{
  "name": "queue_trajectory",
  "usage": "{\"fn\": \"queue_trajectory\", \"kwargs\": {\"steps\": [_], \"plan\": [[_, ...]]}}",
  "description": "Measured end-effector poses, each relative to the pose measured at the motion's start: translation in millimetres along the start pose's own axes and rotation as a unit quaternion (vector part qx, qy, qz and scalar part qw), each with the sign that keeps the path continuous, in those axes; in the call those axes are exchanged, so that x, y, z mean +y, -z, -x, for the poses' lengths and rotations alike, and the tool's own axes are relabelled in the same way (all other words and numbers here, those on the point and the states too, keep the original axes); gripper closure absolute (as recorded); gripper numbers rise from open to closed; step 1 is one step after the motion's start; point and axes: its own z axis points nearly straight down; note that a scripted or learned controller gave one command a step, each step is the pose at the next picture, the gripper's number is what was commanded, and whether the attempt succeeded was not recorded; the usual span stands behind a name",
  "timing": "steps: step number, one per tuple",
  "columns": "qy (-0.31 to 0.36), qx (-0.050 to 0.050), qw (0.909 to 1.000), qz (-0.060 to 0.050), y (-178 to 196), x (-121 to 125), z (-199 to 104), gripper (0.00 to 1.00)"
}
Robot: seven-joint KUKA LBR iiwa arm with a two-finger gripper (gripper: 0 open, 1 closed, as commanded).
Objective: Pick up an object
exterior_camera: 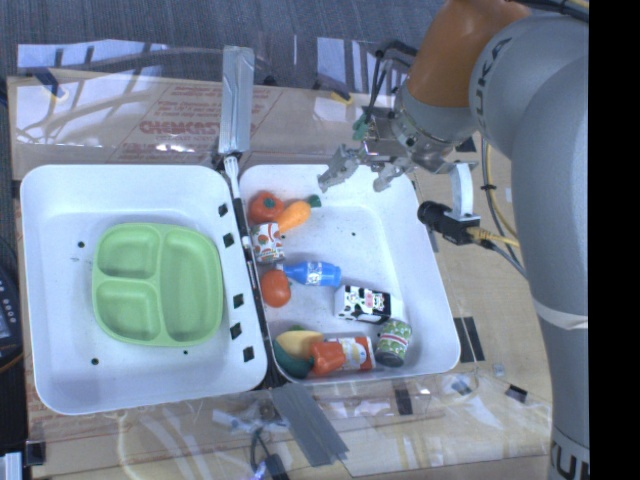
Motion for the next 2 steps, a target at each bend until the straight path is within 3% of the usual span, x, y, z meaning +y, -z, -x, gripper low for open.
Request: {"fn": "queue_trajectory", "kwargs": {"steps": [1, 2], "plan": [[0.001, 0.0, 1.0, -0.002, -114, 9, -15, 0.0], [0.011, -0.003, 0.9999, 0.003, -130, 21, -18, 0.0]]}}
